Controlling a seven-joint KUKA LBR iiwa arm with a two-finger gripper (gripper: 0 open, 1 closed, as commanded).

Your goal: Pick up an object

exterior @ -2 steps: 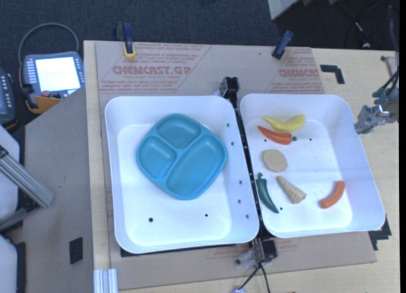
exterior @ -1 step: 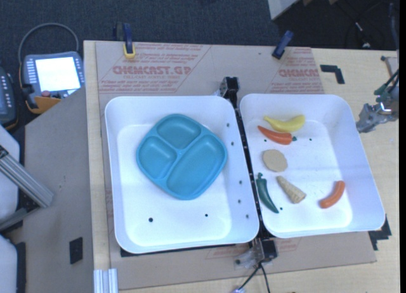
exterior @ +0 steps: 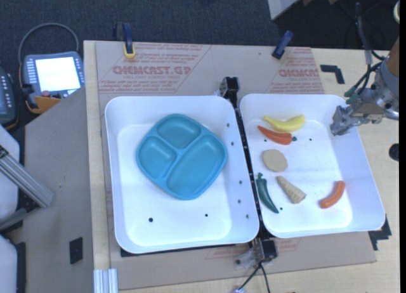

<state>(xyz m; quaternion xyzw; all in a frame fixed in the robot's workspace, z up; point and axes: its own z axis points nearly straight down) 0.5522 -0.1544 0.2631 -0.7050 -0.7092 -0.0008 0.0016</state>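
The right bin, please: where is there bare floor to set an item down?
In the right bin, bare floor lies between the cookie and the right wall, above the sausage. The left side is crowded: banana, chili, green pepper, cone. The claw hovers at the upper right.

A blue sectioned plate (exterior: 182, 156) is lying in the middle of the left bin (exterior: 127, 222), turned at a slant to the bin's edges. Both bins are sitting on a brown board (exterior: 190, 63) printed with red lettering. A yellow clamp (exterior: 129, 49) is gripping the board's far edge near its left corner. A handheld screen (exterior: 56, 73) is glowing off the board's far left corner.
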